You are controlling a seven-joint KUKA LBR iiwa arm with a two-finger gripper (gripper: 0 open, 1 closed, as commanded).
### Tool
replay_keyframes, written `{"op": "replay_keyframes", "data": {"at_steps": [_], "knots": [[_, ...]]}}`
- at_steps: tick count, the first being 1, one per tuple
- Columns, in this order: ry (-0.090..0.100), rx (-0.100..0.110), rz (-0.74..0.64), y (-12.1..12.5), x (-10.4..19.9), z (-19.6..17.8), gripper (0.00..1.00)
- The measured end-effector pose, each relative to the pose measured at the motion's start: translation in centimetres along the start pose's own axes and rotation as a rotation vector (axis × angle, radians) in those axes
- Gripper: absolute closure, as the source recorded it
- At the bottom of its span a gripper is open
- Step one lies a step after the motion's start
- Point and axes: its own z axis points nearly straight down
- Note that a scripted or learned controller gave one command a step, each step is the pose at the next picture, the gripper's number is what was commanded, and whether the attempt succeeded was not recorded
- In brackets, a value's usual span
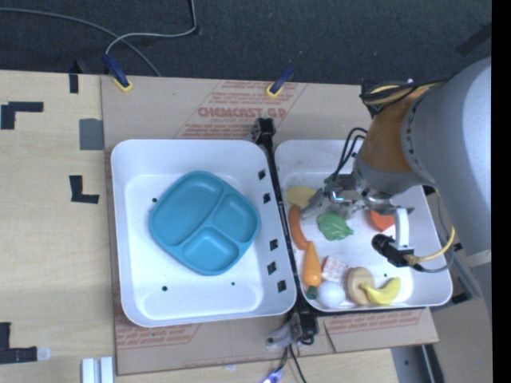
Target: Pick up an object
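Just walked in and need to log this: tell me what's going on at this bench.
A grey arm reaches from the right into the right bin, its gripper low over a green toy among play food: orange carrots, a yellow banana, a white egg. Nothing looks lifted yet. The left bin holds a blue divided plate.
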Motion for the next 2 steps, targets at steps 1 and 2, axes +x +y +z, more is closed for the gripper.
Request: {"op": "replay_keyframes", "data": {"at_steps": [1, 2], "knots": [[0.001, 0.006, 0.002, 1.3, -2.9, -1.1, 0.0], [0.002, 0.005, 0.0, 5.3, 2.2, -2.1, 0.0]]}}
